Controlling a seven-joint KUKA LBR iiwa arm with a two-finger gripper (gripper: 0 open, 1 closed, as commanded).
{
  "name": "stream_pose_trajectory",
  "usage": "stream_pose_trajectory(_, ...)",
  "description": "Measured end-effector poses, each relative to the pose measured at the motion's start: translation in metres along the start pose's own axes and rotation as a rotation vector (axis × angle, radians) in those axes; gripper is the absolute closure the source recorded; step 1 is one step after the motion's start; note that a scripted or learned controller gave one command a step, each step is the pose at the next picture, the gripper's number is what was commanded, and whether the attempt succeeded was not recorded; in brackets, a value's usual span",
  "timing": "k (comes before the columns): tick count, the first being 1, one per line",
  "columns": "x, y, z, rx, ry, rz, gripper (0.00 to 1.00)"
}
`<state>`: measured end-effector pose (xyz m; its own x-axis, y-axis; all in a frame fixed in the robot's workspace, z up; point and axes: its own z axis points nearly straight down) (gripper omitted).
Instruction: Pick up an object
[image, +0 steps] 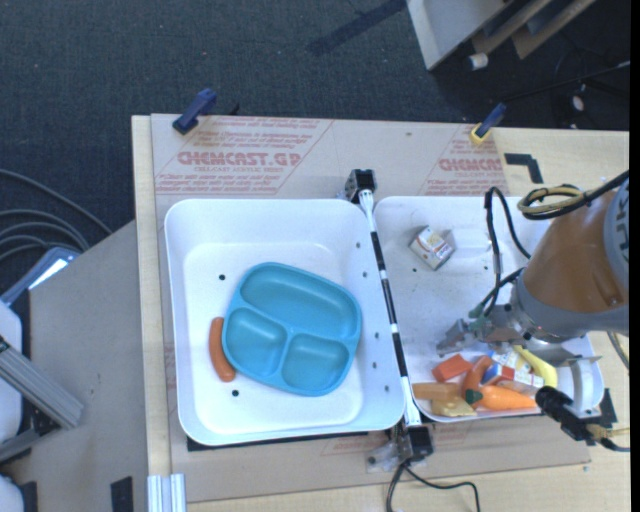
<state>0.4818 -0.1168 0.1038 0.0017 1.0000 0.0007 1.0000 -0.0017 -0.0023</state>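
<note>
Reaching in over the right bin (400, 215), the arm (575, 270) has its claw (470, 330) low above the heap of small toys at that bin's front edge. From where I stand the grey fingers are a blur against the white floor; I cannot tell how wide they are, nor whether anything sits between them.

The pile is the likely target: a carrot (505, 399) along the front wall, a red piece (452, 367) just beside the claw, a yellow piece (535, 365) nearer the arm, all touching or overlapping. A small box (432, 246) lies alone near the bin's back edge, well apart from the rest.

In the left bin (185, 330) a blue tray (291, 328) fills the middle, with an orange sausage (221, 350) against its left side.

This looks like the approach, the descent onto the pile, with no grasp yet to be seen. Next the claw would need to settle on one piece, close around it cleanly despite its crowded neighbours, then lift straight up clear of the front wall.
</note>
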Motion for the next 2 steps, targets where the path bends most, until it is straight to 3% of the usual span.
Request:
stream_pose_trajectory(1,0.025,-0.003,0.020,0.001,0.001,-0.002,0.00)
stream_pose_trajectory(2,0.025,-0.002,0.009,-0.005,0.000,-0.001,1.00)
